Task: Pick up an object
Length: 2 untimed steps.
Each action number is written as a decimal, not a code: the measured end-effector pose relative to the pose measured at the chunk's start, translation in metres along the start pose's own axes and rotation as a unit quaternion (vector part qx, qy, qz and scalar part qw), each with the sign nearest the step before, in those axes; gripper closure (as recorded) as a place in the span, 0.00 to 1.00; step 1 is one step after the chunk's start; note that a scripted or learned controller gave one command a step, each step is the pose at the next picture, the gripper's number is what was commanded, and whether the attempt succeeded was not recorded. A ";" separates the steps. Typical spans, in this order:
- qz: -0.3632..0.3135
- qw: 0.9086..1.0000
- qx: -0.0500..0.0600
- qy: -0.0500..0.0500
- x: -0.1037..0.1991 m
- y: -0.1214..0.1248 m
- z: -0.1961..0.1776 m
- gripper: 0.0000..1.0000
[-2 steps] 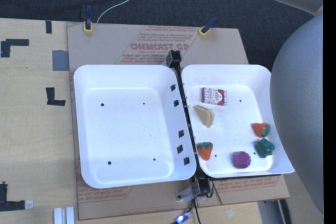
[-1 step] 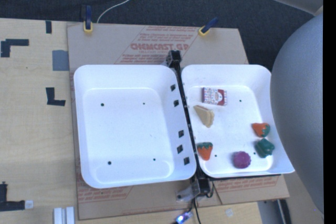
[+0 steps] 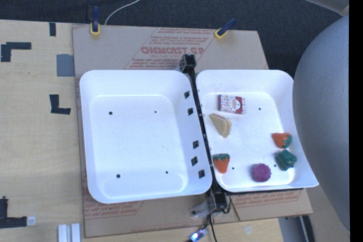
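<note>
Camera view gives us the right bin (image 3: 286,85) with six candidates: nearest, one purple piece (image 3: 261,172), one strawberry-like toy (image 3: 221,162) against the divider, one green toy (image 3: 285,159), one orange-red toy (image 3: 282,139); farther, one tan wedge (image 3: 222,124), one red-white packet (image 3: 231,103). We'd choose the isolated wedge, descending straight. The grey arm (image 3: 329,93) looms right; gripper state, we cannot tell.

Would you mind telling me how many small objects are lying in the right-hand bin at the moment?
6. A red-and-white packet toward the back, a tan wedge below it, a strawberry by the divider, a purple ball in front, and an orange piece above a green piece on the right.
</note>
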State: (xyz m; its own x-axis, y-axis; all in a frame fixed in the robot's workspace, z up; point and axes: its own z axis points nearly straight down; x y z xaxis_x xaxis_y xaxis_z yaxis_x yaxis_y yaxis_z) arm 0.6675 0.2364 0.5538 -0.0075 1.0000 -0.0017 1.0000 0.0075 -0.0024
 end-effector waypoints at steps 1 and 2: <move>0.000 1.000 0.000 0.000 0.000 0.000 0.000 0.00; -0.001 1.000 0.000 0.000 0.001 0.000 -0.009 1.00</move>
State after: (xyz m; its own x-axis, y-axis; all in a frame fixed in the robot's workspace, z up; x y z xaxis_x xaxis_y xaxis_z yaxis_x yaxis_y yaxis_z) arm 0.6673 0.2379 0.5630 -0.0096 1.0000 -0.0023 1.0000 0.0096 -0.0025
